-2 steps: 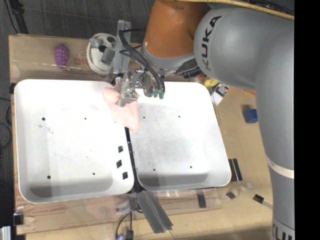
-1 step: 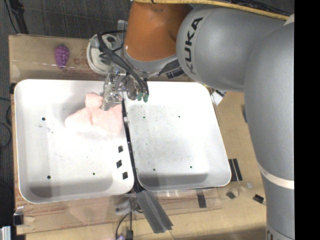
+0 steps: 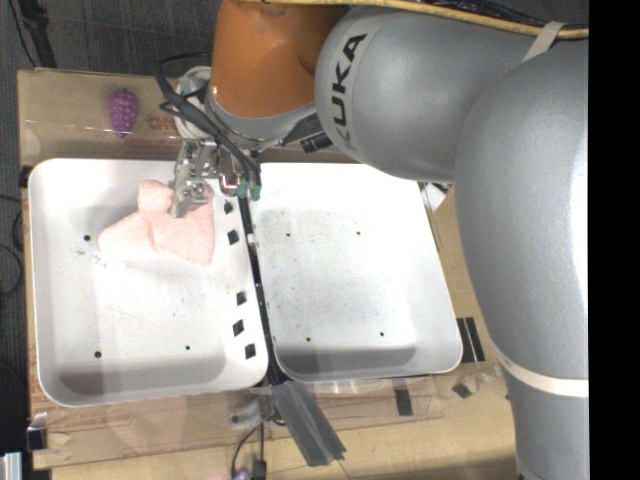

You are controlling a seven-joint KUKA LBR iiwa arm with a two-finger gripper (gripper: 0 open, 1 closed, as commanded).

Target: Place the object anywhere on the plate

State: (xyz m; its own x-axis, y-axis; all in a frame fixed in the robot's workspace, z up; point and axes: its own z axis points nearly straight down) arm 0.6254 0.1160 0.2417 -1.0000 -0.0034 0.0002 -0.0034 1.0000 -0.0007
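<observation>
Nearest, within the left bin (image 3: 60, 368): a flat pale pink plate (image 3: 125, 236), stretched roughly left to right. Over the plate's far right edge: the gripper (image 3: 190, 196), pointing down, close above or touching; impossible to tell how wide, and nothing plainly held. Farther off, beyond the plate and to its left, out on the bench: a small purple object (image 3: 123, 111), well apart from the gripper, probably the thing to fetch.
</observation>
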